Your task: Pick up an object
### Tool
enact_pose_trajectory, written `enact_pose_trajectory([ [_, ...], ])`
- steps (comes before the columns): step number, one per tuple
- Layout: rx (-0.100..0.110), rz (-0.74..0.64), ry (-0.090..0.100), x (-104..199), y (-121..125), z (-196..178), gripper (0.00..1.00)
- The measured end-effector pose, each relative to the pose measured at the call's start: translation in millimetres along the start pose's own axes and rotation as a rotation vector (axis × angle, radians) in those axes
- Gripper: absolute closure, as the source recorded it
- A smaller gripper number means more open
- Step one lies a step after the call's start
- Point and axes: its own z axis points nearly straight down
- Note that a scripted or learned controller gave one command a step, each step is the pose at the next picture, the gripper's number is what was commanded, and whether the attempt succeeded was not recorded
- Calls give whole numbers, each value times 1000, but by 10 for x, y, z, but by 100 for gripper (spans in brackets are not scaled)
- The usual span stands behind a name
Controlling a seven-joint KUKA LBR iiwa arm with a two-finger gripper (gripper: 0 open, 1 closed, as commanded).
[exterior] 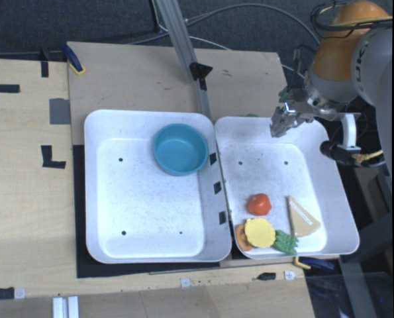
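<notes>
While reaching in from the upper right of the frame, grey arm (365,52) with orange band bent downward, wrist angled toward the far edge of the right bin (329,177); gripper (281,126) hanging just above that bin's upper rim, nothing visible between the fingers, gap between them too small and dark to judge

Left bin (110,197), centre-left of frame: blue bowl (180,149) upright in its upper right corner, close to the wall shared with the neighbour

Right bin, lower part: red tomato-like piece (259,204) near the middle, yellow round piece (259,232) just below it, orange slice (240,238) partly under the yellow one, green leafy piece (286,242) touching its right side, tan wedge (302,218) further right; all well apart from the gripper
</notes>
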Motion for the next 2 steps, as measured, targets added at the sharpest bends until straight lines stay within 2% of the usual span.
enact_pose_trajectory([
  [2, 1, -5, 1, 1141, -258, -194, 100],
])
